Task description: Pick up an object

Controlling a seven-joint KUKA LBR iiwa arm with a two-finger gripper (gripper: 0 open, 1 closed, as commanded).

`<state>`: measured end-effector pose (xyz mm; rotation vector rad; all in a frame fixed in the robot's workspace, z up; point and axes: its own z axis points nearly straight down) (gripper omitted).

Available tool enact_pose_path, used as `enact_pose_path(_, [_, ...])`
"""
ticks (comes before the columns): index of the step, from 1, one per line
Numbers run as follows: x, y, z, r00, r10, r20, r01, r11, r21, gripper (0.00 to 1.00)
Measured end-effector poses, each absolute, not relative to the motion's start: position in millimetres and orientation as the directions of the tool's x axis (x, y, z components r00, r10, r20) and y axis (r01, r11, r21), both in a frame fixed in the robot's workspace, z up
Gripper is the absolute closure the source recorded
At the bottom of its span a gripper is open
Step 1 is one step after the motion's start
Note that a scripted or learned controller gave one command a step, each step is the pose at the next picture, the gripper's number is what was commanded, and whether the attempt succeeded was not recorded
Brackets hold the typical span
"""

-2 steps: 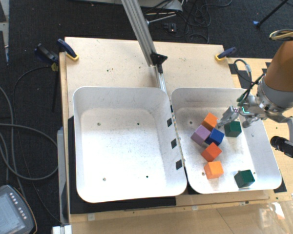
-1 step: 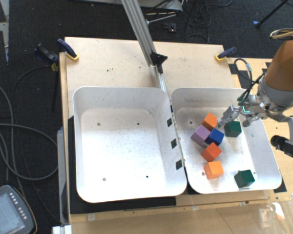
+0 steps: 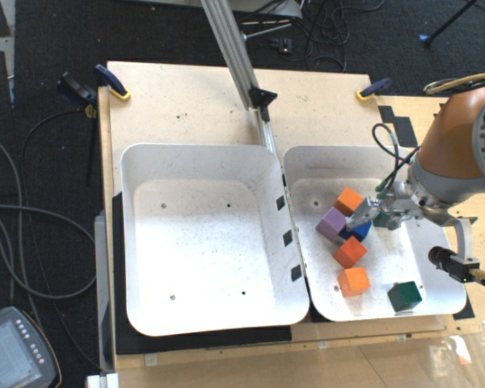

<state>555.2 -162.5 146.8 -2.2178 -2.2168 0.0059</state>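
The right bin [image 3: 323, 162] holds several blocks: an orange one [image 3: 349, 200] at the top, a purple one [image 3: 333, 224], a blue one [image 3: 359, 231], a red-orange one [image 3: 350, 251], another orange one [image 3: 354, 281] and a dark green one [image 3: 405, 296] near the front right corner. My gripper [image 3: 367, 214] reaches in from the right and sits low among the orange, purple and blue blocks. It is right above the blue block, whose far part it hides.
The left bin [image 3: 196, 237] lies beside the right one. A slanted metal rail [image 3: 233, 45] runs from the top of the view down to the seam between the bins. Clamps [image 3: 113, 82] sit at the bench's back corners.
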Motion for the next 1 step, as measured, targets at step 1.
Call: enact_pose_path(1, [556.9,-161.7,97.0,0.002,1.000,0.002,1.000,-0.002,0.003,0.00])
